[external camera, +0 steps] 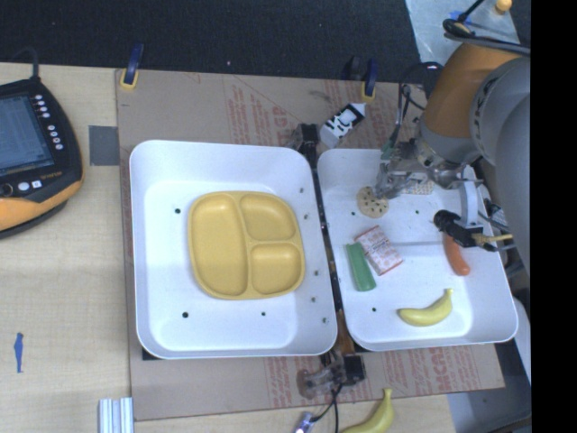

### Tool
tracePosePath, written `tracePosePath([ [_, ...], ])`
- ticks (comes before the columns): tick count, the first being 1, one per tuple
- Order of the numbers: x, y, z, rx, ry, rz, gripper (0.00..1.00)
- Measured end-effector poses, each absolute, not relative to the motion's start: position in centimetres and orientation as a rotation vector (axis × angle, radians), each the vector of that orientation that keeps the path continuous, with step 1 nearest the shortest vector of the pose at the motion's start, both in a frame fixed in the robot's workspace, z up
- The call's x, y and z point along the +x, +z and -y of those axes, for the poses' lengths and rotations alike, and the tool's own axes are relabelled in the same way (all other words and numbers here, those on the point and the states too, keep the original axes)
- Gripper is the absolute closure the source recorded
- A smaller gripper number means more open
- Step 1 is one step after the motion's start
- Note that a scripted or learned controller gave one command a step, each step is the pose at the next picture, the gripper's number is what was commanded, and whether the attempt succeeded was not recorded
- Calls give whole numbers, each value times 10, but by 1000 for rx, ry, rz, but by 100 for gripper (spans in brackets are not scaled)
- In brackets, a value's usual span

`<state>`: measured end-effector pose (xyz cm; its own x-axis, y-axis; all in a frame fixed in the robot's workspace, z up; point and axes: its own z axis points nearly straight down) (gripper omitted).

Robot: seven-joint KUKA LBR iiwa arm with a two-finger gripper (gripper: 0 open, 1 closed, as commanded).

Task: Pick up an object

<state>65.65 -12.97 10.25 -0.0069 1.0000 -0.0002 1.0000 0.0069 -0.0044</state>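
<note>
- Yellow, and cut off by the bottom edge: a second banana [379,415] lies on the cardboard sheet [225,97], beside a small tangle of wires too blurred to read.
- Wood-grain table [63,314] carries the sheet and two white bins, left bin [153,242] and right bin [487,332], side by side.
- Left bin holds a yellow divided tray [245,244].
- Right bin, near to far: banana [426,310], green block [361,266], red-and-white packet [379,249], orange carrot [458,256], round cookie [371,203].
- Claw [394,177] hangs just above the cookie at the bin's far end; whether it is spread or pinching cannot be told.
- Grey-and-orange arm [478,88] hides the bin's far right corner.
- Handheld pendant [32,152] sits at left, partly cropped; dark floor lies beyond.
</note>
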Motion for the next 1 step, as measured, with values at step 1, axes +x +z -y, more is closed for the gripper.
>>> tracePosePath([
  [1,565,194,117,-2218,2,2222,100],
])
